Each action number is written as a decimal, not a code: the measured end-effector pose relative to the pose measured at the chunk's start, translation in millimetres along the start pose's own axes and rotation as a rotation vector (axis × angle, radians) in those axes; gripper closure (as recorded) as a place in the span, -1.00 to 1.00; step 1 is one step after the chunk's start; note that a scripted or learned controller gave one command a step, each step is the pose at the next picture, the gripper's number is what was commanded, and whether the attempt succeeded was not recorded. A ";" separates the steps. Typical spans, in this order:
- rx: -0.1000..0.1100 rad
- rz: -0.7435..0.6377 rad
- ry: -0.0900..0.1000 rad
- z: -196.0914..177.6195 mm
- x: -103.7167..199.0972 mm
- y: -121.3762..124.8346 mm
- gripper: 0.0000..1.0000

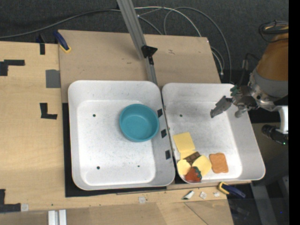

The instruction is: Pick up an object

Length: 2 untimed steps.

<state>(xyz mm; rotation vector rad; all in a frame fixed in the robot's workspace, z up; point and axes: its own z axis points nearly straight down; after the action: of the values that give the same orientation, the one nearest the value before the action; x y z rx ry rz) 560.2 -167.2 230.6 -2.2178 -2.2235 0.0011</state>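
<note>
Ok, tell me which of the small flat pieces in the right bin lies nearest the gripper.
The pale yellow square piece, uppermost in the cluster. The orange rounded piece and the other yellow pieces lie farther down from the gripper.

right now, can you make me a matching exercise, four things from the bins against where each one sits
Things:
1. blue bowl
2. orange piece
3. yellow square
4. gripper

Places:
A. over the upper right part of the right bin
B. near the right bin's front right corner
C. in the left bin, towards its right side
D. by the right bin's left wall, just above the pile of small items

Pairs: 1-C, 2-B, 3-D, 4-A
</note>
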 end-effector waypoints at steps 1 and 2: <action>0.000 0.000 0.000 0.0 -0.1 0.0 -1.00; 0.007 0.002 0.001 64.0 0.0 -4.8 -1.00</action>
<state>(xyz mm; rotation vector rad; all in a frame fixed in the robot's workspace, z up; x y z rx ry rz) 555.4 -167.1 166.6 -2.2156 -2.2178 0.0079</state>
